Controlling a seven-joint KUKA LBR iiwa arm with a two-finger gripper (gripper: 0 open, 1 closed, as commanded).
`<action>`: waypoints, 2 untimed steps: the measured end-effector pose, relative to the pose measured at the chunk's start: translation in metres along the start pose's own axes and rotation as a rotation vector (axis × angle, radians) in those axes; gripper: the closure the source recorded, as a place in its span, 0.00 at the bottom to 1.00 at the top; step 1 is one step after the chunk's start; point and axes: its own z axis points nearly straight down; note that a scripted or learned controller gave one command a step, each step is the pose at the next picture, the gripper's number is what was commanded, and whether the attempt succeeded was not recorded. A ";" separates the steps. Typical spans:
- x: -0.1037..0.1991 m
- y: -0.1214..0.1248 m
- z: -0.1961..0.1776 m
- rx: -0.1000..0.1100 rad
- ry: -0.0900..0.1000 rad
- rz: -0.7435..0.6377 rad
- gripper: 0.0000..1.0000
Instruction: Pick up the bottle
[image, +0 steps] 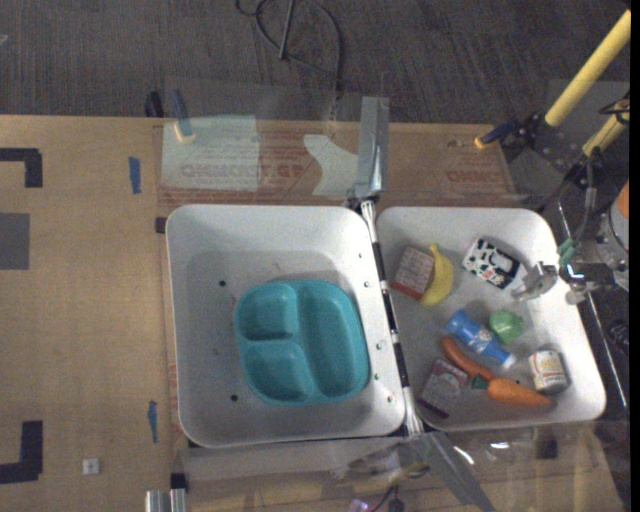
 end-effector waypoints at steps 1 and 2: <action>0.031 0.002 0.110 -0.006 -0.003 0.001 0.00; -0.022 0.039 0.121 -0.007 0.003 -0.314 0.00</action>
